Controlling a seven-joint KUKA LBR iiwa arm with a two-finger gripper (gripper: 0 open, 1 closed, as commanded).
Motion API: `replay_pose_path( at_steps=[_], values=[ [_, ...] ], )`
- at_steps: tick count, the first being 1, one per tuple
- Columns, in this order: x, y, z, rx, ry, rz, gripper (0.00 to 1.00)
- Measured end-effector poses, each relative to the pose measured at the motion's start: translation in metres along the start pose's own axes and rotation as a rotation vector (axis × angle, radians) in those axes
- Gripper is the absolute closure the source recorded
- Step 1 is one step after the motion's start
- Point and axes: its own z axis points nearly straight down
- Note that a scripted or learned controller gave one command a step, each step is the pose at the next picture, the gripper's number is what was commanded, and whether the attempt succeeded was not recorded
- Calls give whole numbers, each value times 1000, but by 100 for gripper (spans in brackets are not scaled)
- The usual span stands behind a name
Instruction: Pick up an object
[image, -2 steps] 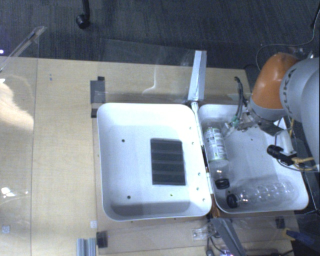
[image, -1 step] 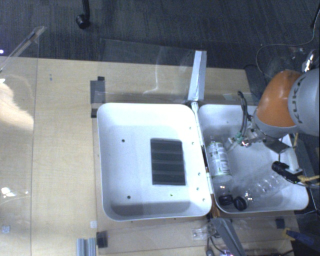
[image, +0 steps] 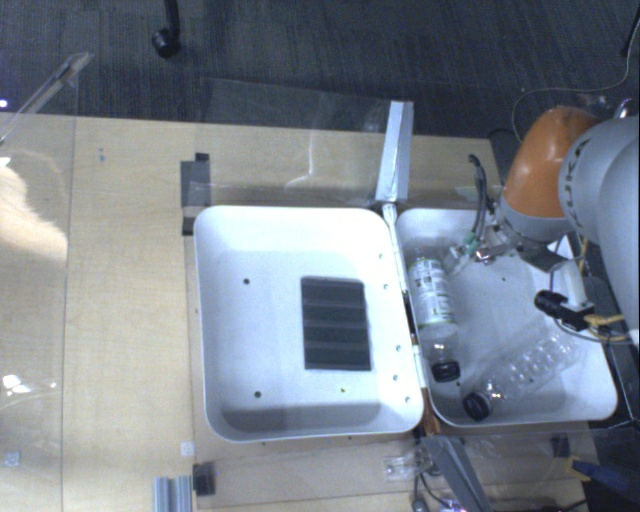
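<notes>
Right bin (image: 600, 395): two clear bottles were lodged, one (image: 432, 295) against its left wall, one (image: 520, 372) near its front. Claw (image: 478, 250) poised above; finger state could not be told.

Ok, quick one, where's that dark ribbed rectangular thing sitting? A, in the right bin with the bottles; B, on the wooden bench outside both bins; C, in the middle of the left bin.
C: the dark ribbed rectangle lies flat in the middle of the left bin, while the two clear bottles lie in the right bin.
</notes>
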Motion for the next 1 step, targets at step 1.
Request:
replay_pose_path(
  at_steps=[1],
  values=[
    [17,-43,-14,-5,-1,-95,0]
  ],
)
